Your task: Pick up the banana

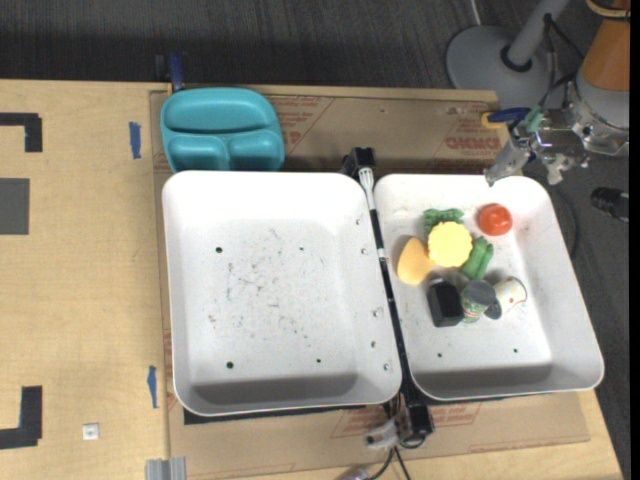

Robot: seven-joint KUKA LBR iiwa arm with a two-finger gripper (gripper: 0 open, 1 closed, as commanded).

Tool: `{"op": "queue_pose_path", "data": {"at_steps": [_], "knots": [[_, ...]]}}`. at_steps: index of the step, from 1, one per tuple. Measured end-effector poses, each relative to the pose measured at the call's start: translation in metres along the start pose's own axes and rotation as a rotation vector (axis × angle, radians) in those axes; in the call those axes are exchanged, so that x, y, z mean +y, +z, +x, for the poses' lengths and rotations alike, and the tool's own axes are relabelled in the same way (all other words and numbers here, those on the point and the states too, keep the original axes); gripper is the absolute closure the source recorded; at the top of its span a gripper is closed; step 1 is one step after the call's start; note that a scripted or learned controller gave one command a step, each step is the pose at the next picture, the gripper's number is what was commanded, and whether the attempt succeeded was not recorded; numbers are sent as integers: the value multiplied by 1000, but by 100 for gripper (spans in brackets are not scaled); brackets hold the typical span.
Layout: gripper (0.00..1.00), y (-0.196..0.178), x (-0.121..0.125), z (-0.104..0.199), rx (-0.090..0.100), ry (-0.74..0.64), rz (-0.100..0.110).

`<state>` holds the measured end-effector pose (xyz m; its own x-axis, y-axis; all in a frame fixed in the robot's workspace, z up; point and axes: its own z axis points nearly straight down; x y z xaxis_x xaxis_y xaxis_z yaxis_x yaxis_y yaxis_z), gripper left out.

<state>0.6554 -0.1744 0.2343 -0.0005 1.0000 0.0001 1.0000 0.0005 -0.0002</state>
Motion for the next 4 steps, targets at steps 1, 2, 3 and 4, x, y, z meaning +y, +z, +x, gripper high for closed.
{"op": "queue_pose_path", "data": {"at_steps": [1,2,3,4], "knots": [[0,91,-28,51,1,-272,1],[0,145,-13,76,-3,-294,-9],[0,146,-13,76,-2,-293,-9],[0,146,-14,76,-2,-293,-7]]}}
